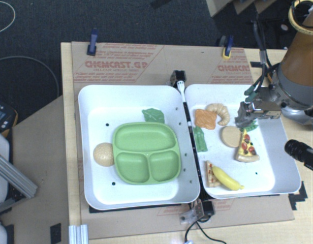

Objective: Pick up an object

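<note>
Two white bins lie before us: the left bin [90, 136] holds a green divided plate [146, 152], the right bin [278, 177] toy food. Our gripper [246, 117] hovers over the right bin; the pizza slice [246, 147] lies just at its 6 o'clock, the tan disc [230, 136] at 7. We cannot tell its grip
</note>
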Robot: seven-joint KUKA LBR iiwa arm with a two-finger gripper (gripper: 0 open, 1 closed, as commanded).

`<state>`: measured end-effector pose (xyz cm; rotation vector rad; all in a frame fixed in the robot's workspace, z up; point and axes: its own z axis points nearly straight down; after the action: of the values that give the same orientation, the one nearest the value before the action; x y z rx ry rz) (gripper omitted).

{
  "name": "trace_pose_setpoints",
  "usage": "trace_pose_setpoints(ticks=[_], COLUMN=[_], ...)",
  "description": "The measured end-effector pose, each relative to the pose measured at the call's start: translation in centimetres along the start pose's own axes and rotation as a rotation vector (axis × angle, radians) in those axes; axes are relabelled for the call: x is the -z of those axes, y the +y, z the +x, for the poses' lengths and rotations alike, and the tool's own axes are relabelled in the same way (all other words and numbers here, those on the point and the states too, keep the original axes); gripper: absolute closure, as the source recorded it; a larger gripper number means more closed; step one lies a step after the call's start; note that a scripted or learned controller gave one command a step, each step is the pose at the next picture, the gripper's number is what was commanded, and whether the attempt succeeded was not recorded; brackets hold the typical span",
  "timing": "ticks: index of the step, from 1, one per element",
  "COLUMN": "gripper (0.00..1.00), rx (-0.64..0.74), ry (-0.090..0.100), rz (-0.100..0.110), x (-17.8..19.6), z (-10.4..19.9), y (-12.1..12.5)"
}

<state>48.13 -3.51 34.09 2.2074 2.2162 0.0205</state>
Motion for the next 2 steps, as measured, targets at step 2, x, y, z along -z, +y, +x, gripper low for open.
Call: trace_pose_setpoints(ticks=[2], gripper=[1.0], rx=[0.006], ry=[0.003], rz=[0.014], x=[12.2], z=[16.5], y=[0.1])
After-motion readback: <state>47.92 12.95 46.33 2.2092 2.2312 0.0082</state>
